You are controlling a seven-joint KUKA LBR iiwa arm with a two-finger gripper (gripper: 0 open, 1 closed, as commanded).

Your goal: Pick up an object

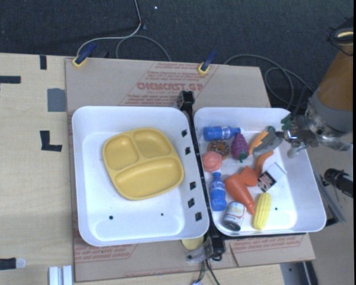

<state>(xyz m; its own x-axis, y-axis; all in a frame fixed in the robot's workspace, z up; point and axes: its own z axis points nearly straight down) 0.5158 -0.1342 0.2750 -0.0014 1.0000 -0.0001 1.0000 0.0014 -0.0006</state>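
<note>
The arm [337, 82] comes in from the right and is cut off at the edge. The tool [280, 138] hangs over the right bin [305, 209], next to an orange toy [262, 142]. It is blurry, so I cannot tell how wide it is. The toys lie crowded in that bin. A yellow plate [143, 162] sits in the left bin [89, 218].

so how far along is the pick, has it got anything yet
Done: the claw has reached the right bin, near its far right side. In hand: nothing visibly lifted; it hangs by the orange carrot. Left: grasping and raising an object; the corn and bottles lie untouched.
</note>
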